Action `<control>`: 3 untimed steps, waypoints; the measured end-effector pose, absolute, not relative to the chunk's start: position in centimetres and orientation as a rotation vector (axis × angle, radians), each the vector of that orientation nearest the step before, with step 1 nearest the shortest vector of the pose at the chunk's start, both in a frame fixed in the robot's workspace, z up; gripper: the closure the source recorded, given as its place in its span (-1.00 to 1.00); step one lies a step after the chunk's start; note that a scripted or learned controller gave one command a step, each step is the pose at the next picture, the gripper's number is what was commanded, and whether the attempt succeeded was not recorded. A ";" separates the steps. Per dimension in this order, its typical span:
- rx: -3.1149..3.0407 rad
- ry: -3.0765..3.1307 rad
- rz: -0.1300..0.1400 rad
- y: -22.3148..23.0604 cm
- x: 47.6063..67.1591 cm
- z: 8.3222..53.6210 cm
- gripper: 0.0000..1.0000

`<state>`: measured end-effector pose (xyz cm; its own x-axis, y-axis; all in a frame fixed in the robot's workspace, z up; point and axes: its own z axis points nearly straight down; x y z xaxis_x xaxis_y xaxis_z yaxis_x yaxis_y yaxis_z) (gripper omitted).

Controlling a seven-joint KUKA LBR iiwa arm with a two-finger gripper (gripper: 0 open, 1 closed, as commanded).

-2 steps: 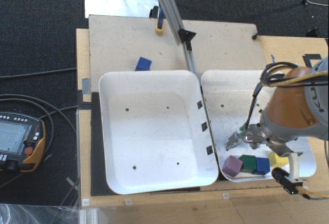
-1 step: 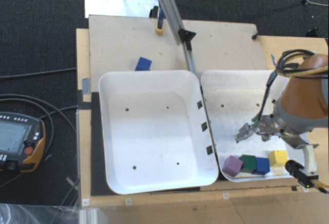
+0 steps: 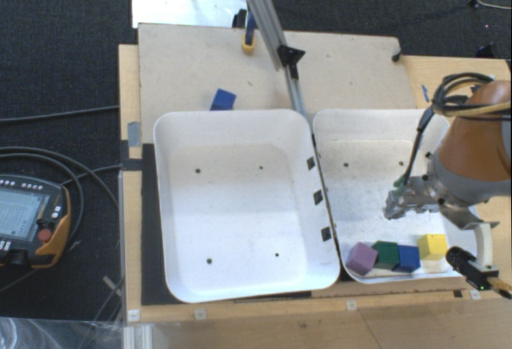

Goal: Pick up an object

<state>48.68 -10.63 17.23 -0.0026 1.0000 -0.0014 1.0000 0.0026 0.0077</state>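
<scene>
The gripper hangs over the right bin, reaching in from the right on the grey arm with its orange band. Whether it is wide or narrow cannot be told; the metal parts at its tip blur together against the white floor. Nothing is seen held in it.

The objects lie nearer than the gripper, in a row along the near wall of the right bin. From left to right: a purple block, a green block, a blue block and a yellow block. The purple, green and blue blocks touch or nearly touch; the yellow one sits just beside the blue, a little farther back. The green and blue blocks lie almost directly on the near side of the gripper, close to it but apart.

The left bin stands flush against the right one, showing a bare white floor with small dark holes. Beyond the bins, on the bench board, a small blue cube lies near the far left corner of the left bin. A handheld control pendant rests on the dark floor to the far left.
</scene>
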 end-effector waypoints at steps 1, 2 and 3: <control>2.212 2.222 0.004 -12.6 51.9 19.6 1.00; 2.224 2.218 -0.002 -17.8 53.1 13.2 1.00; 2.205 2.228 0.006 -15.2 63.7 9.0 1.00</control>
<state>63.71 -15.22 9.02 -0.0105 0.9999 -0.0019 0.9999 0.0105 0.0077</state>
